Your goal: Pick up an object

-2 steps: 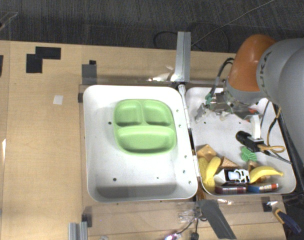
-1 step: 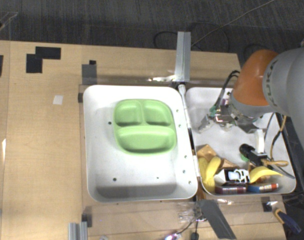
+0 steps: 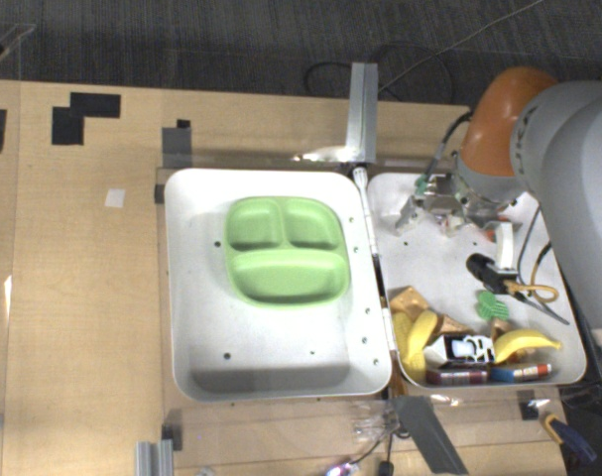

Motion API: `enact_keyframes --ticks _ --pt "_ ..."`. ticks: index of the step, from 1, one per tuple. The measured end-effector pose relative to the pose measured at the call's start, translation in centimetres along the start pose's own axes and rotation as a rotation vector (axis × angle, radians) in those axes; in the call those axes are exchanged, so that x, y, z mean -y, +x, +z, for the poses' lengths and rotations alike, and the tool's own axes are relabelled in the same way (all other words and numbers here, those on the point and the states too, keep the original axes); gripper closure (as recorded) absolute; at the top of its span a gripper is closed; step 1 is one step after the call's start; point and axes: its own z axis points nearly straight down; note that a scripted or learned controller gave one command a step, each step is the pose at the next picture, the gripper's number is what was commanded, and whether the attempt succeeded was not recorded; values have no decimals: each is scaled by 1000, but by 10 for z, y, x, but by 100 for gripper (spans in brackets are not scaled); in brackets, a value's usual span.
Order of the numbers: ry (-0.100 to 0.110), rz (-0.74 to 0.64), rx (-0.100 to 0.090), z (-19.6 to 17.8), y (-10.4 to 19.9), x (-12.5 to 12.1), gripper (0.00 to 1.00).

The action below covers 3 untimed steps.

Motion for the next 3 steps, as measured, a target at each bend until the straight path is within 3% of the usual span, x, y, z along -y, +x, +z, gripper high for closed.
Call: enact_keyframes --ticks 1,2,3 --pt "0 -7 2 -1 -54 21 0" --pt "25 -124 0 1 -32 -20 0" --pt "19 -129 2 -13 -32 -22 100"
